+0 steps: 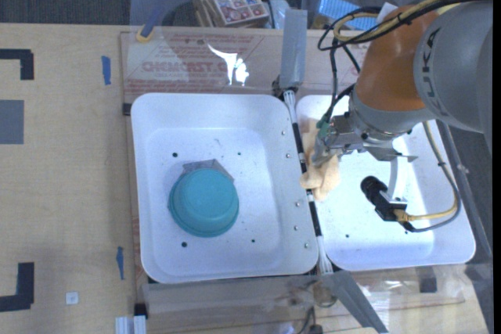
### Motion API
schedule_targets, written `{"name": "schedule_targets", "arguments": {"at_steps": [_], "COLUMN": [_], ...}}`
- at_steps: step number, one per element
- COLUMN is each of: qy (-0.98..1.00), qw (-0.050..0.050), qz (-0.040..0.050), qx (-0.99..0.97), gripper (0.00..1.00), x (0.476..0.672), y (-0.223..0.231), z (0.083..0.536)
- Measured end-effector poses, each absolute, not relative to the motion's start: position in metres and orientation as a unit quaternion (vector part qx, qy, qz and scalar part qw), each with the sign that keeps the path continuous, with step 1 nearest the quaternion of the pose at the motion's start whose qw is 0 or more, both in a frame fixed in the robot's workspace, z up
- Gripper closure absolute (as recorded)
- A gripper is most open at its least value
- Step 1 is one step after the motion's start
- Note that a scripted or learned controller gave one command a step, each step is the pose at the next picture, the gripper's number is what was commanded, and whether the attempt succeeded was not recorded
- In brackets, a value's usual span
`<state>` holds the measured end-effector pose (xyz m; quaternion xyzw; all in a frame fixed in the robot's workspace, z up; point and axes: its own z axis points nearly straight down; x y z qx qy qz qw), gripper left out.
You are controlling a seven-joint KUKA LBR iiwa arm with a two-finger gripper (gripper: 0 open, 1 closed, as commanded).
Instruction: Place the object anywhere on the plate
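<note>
Reading what's legible here: on the grey arm (462, 59), at the right, big dark letters run up the casing, part of the maker's name, looks like "KA". Far side of the left bin, a clear sheet (192, 62) carries faint red print, too washed out to read.

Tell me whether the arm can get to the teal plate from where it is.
Probably yes. The teal plate lies uncovered in the left bin, and the arm hangs above the right bin, just across the divider.
</note>
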<state>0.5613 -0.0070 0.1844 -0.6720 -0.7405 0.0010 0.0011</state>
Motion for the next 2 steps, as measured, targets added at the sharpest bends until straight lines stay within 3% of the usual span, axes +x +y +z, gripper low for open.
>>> {"name": "schedule_targets", "arguments": {"at_steps": [1, 2], "qy": [-0.714, -0.761], "qw": [-0.001, 0.001], "qz": [-0.0006, 0.0014], "qx": [-0.700, -0.649], "gripper": [1.00, 1.00], "x": [0.566, 0.534], "y": [0.074, 0.154], "z": [0.185, 0.151]}}
